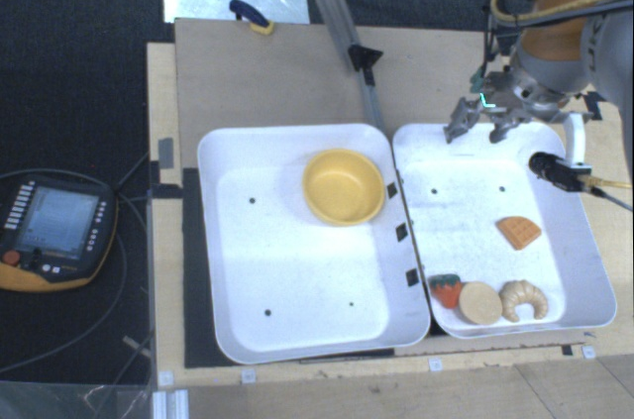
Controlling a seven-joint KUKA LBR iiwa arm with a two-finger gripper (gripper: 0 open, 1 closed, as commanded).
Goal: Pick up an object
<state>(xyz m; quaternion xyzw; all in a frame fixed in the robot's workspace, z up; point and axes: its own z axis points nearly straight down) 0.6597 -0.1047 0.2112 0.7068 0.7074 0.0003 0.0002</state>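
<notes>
Right bin (570, 239), 6 o'clock corner: croissant (524, 298), round biscuit (479, 303), red-and-green toy (446, 289); cracker (518, 231) at centre-right. Yellow bowl (343, 186) (left bin (238, 249), 1 o'clock). Hand (480, 124), fingers spread and gripping nothing, over the right bin's 12 o'clock rim.

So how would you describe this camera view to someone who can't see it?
A grey robot arm's end effector hangs open over the far edge of the right bin, holding nothing. That bin holds a waffle, croissant, round biscuit and a small red-and-green piece; the left bin holds a yellow bowl.
</notes>
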